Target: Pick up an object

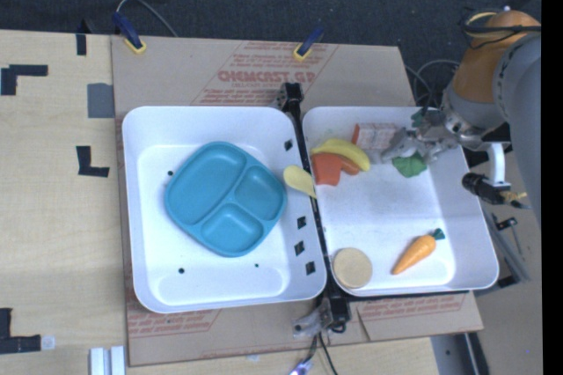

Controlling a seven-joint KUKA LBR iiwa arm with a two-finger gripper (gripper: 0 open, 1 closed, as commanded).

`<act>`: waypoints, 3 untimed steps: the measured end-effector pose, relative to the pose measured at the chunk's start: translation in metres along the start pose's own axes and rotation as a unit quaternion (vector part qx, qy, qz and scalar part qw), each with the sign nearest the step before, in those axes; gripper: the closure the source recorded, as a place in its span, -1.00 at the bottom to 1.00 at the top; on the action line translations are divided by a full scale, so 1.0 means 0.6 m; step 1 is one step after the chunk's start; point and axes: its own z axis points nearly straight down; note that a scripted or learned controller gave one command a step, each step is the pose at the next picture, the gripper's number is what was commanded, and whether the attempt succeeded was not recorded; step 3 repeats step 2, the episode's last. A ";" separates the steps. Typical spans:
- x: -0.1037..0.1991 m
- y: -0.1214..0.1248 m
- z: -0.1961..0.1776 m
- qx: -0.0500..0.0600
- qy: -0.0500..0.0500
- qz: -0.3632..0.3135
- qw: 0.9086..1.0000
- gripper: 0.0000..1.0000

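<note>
So right now my gripper (pixel 406 146) is down at the top right of the right bin (pixel 457 276), parked right over a little green object (pixel 410 164). Honestly I can't tell what state my pincer is in from this angle, it's just a grey blur of metal on top of the green thing, so I won't claim I've got it.

Other stuff in that bin: a yellow banana (pixel 345 153) lying against a red-orange piece (pixel 326 168) near the divider, a carrot (pixel 415 253) toward the lower right, and a round tan disc (pixel 352 268) in the bottom left corner. The left bin (pixel 145 259) has 1 blue divided plate (pixel 226 198) (not my problem today).

My read: I'm at the grasp step, reach done, lift not yet made. Next move needs a firm pinch on the green bit, then a straight rise clear of the bin wall close by.
</note>
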 end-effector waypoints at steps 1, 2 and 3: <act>0.066 0.039 0.015 -0.003 0.000 0.001 1.000 -1.00; 0.064 0.040 -0.003 -0.003 -0.002 0.000 1.000 1.00; 0.064 0.040 -0.003 -0.003 -0.002 0.000 1.000 1.00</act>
